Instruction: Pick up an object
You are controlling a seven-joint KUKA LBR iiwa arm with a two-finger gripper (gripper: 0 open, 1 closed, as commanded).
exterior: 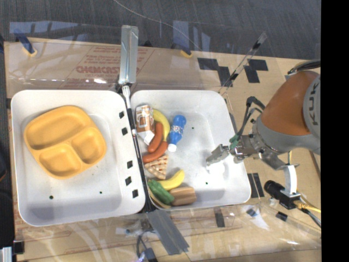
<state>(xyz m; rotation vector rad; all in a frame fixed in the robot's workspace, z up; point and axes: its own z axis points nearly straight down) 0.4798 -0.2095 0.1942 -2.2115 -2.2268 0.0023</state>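
Note:
My gripper (217,156) hangs over the right part of the right bin (218,100), above bare white floor, with nothing between its fingers. The toy food lies in a pile along that bin's left wall, well to the gripper's left: a brown snack packet (144,118), a yellow banana (161,119), a blue and white bottle (176,130), a red sausage (157,140), a waffle wedge (156,168), a second banana (172,180), a green piece (161,191) and a brown hot dog (183,195).
The left bin (32,201) holds a yellow divided plate (64,140). A metal bar (128,56) stands upright behind the divider between the bins. The arm's orange band (292,105) sits at the right, beyond the right bin's edge.

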